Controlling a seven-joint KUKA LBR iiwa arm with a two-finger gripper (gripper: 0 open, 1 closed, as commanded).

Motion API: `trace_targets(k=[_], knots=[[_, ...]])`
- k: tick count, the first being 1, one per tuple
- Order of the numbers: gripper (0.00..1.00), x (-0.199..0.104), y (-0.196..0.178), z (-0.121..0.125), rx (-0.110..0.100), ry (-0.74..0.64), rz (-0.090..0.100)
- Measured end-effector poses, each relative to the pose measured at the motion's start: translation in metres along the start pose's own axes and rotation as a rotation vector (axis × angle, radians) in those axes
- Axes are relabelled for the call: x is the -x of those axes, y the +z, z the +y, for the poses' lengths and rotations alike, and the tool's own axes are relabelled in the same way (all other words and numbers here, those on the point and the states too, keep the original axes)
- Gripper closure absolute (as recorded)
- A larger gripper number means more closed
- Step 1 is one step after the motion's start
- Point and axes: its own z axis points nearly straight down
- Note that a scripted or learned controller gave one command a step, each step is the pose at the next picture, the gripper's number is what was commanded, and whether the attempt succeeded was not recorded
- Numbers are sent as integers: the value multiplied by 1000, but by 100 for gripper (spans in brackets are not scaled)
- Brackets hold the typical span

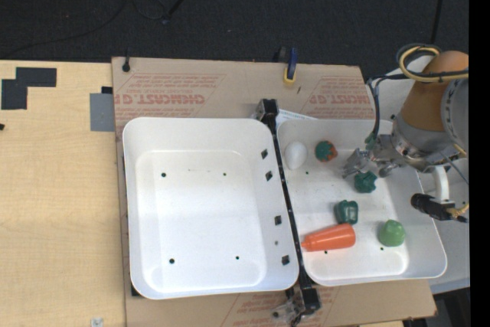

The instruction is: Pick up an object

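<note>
The right bin (429,260) holds several small objects. A white egg shape (295,155) lies near its left wall, with a red and green ball (326,151) beside it. A dark green lump (366,182) sits mid-bin. Below it lie a green pepper-like piece (347,211), an orange carrot (329,239) and a light green ball (392,233). My gripper (360,165) reaches in from the right and hangs low over the bin. Its metal tip is just above and left of the dark green lump, close to it or touching it. Nothing shows clearly between its tips.
The left bin (138,165) stands beside the right one, and a black divider (279,203) runs between them. The grey arm with its orange band (432,92) fills the bin's upper right side. A black cable clip (433,204) sticks out at the right rim.
</note>
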Motion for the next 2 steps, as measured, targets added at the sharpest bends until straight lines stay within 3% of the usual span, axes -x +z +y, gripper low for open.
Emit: trace_targets(k=[1,2], knots=[[0,-28,1,25,-7,-2,2],[0,2,1,-24,-8,4,0]])
